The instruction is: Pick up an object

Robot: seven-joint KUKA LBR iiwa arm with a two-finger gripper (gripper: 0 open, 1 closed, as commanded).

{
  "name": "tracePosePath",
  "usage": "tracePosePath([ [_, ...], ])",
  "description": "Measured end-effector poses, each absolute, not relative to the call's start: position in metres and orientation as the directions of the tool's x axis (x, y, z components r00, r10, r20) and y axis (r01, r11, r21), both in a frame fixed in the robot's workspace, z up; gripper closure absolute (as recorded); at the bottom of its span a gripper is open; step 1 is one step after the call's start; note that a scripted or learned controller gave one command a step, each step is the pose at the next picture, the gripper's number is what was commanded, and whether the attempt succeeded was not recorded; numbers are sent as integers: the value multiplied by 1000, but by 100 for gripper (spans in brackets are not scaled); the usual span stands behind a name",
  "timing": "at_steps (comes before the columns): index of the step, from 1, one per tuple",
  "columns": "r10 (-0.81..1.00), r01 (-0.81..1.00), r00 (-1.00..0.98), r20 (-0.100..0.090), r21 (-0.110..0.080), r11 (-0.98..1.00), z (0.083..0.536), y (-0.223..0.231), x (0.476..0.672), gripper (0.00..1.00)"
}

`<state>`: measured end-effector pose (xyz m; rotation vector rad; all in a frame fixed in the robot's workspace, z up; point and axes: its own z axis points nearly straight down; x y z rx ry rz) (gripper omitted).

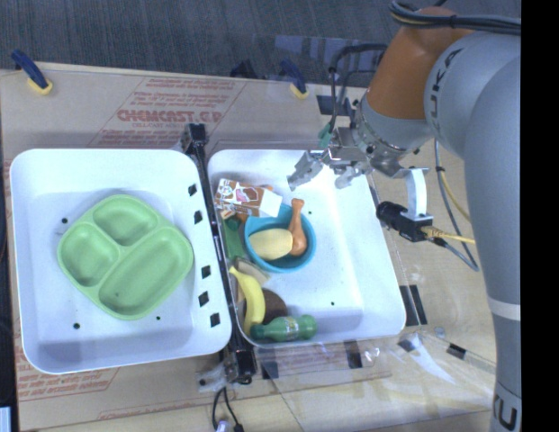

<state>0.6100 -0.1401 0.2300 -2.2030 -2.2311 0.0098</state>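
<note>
My gripper hangs over the far end of the right bin, open with nothing between its fingers. Just nearer than it, a blue bowl holds a pale yellow lump, and an orange-brown drumstick-shaped piece leans on the bowl's rim. A brown and white snack packet lies to the gripper's left. At the bin's near end lie a banana, a dark brown round thing and a green bottle on its side.
The left bin holds a green divided plate. A black clip strip runs between the two bins. The right bin's objects crowd its left side; bare white floor lies along its right side. A cable and connector hang beside the wrist.
</note>
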Motion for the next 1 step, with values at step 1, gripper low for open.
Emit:
tracePosePath([
  [1,1000,999,28,1,-21,-28,107,-143,594,0],
])
